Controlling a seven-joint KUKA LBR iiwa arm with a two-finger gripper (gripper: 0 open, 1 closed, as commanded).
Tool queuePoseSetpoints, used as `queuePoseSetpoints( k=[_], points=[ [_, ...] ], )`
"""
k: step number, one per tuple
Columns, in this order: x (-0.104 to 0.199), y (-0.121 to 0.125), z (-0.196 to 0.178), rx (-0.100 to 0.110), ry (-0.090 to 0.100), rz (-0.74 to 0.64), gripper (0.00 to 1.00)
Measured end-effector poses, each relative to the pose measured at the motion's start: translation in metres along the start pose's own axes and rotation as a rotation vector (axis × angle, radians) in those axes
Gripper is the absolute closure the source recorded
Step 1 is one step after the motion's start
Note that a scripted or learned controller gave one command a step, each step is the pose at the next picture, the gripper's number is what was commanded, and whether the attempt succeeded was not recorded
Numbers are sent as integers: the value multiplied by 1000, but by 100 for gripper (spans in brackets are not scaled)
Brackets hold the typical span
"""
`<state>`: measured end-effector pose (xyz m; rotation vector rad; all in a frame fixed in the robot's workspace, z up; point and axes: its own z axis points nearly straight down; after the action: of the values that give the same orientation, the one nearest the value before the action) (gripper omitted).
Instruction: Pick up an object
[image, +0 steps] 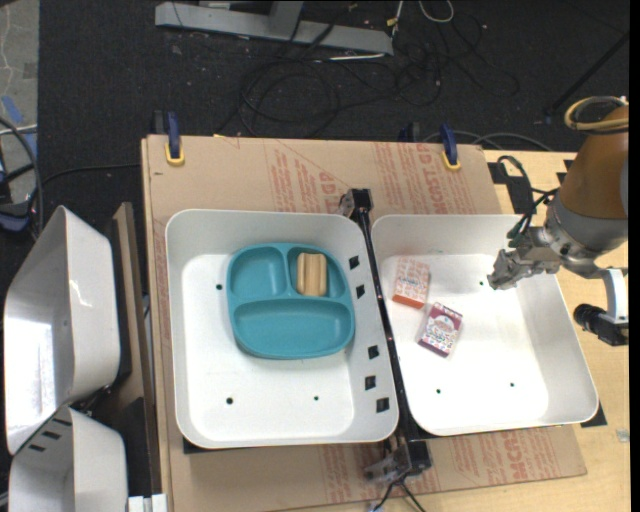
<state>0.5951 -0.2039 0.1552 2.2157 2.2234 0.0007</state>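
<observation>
Two small packets lie in the right bin (560, 380): an orange and white one (410, 281) near its left wall and a purple one (440, 329) just below it. My gripper (503, 272) hovers over the right bin's upper right part, well to the right of both packets, with nothing visible between its fingers. In the left bin (200, 400) sits a teal divided plate (285, 325) with a tan wooden block (312, 273) in its upper right compartment.
The bins rest side by side on a brown cardboard sheet (260, 170) clamped at the back. Grey plastic tubs (60, 310) stand off the bench to the left. Cables run over the dark floor behind.
</observation>
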Motion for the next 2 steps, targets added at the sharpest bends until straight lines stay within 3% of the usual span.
queuePoseSetpoints(
  k=[1, 2],
  points=[
    [-3, -4, -45, -4, -1, 2, 100],
    [0, 8, -100, -5, -1, -2, 100]
  ],
)
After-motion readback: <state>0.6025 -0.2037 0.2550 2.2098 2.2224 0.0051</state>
